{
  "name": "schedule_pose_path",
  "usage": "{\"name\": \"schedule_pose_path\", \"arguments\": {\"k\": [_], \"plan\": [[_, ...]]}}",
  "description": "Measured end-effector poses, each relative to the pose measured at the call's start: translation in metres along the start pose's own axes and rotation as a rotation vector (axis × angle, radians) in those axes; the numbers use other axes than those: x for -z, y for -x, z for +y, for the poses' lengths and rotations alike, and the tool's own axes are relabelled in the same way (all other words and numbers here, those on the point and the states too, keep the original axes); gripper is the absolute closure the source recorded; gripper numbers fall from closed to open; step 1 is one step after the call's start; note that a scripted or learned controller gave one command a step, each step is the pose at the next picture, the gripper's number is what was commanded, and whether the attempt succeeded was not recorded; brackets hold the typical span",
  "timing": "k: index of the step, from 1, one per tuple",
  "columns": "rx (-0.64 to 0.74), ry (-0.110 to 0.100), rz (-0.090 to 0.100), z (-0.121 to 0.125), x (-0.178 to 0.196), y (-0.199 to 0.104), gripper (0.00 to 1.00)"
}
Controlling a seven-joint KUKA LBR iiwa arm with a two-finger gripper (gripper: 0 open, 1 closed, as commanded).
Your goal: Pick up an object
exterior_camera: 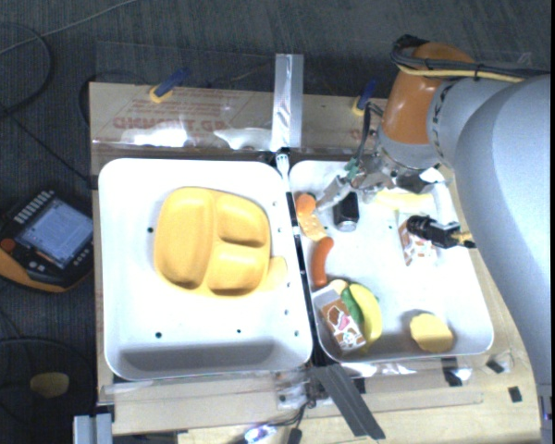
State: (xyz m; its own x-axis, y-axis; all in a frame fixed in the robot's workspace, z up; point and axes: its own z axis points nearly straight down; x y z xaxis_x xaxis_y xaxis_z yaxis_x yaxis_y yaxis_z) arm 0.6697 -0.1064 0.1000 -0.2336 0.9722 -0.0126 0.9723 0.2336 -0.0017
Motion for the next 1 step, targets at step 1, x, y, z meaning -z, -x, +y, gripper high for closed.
{"name": "schedule_pose_path", "arguments": {"k": [1], "plan": [[0.013,0.001,0.007,-0.0048,0.0362,0.0147,0.00]]}}
